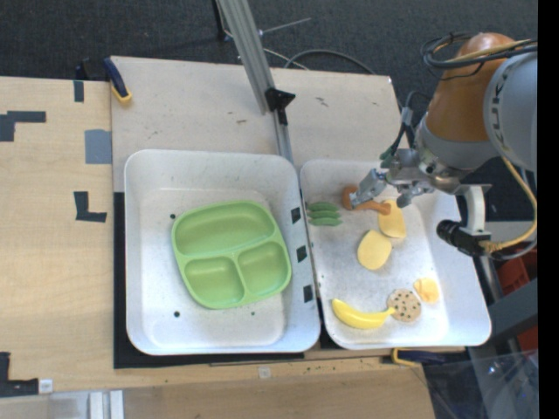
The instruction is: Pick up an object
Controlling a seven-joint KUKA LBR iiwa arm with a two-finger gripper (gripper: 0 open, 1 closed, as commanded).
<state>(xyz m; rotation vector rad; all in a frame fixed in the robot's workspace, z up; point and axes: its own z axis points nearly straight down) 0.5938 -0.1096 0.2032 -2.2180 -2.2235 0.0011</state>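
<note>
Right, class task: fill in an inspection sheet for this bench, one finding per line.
Surface: two white bins, left bin and right bin, side by side on the bench.
Job's things: in the right bin, banana, cookie, green pod, orange piece, yellow pieces.
Clutter: green divided plate in the left bin.
Grippers: gripper above the right bin's far end; grip unclear.
Cables: black cable behind the bench.
Surroundings: dark carpet, metal pole.

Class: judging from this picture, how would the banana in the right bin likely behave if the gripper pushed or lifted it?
The banana looks like a smooth, glossy toy, so it may slip. Its curved shape suggests it would pivot rather than slide straight. It lies near the cookie, which a push might nudge.
</note>
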